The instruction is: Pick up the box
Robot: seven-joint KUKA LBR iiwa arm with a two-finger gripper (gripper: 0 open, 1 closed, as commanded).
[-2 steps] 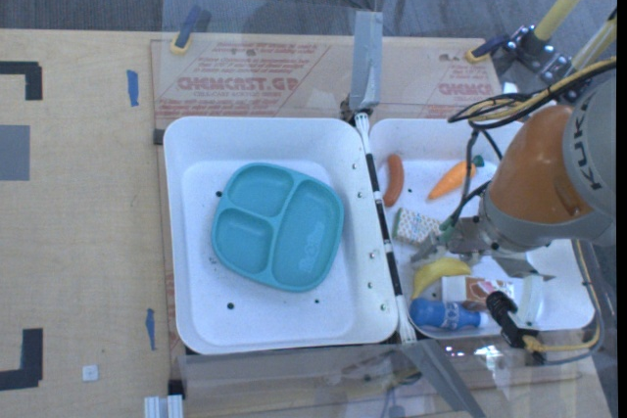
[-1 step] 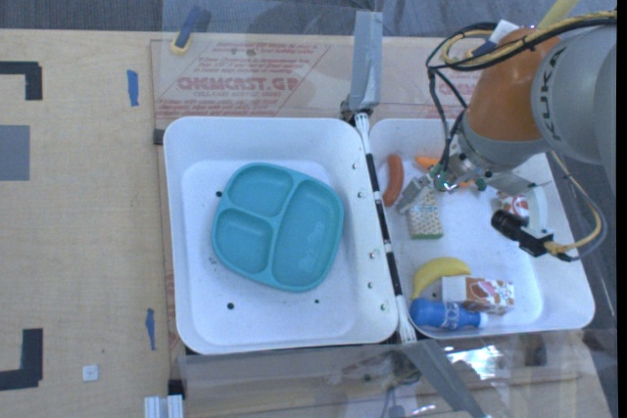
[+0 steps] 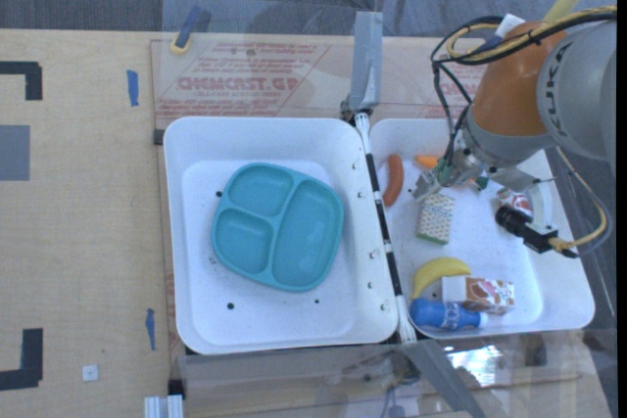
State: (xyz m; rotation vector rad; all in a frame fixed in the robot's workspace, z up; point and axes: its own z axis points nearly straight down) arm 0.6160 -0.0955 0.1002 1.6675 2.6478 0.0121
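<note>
A small speckled beige box [image 3: 436, 217] lies in the right bin [image 3: 568, 294], near its middle. A second, white and red carton [image 3: 478, 293] lies near the bin's front, beside a banana [image 3: 438, 274]. My gripper [image 3: 438, 179] hangs just behind the speckled box, at its far edge, low over the bin floor. Nothing shows in its grasp. The grey arm with its orange band [image 3: 509, 93] reaches in from the right.
The right bin also holds a sausage [image 3: 393, 179] by the left wall, a small orange piece [image 3: 426, 161], a blue bottle [image 3: 446, 316] at the front and a red-white item [image 3: 516, 204] by a black part. A teal divided plate [image 3: 278, 225] lies in the left bin [image 3: 186, 210].
</note>
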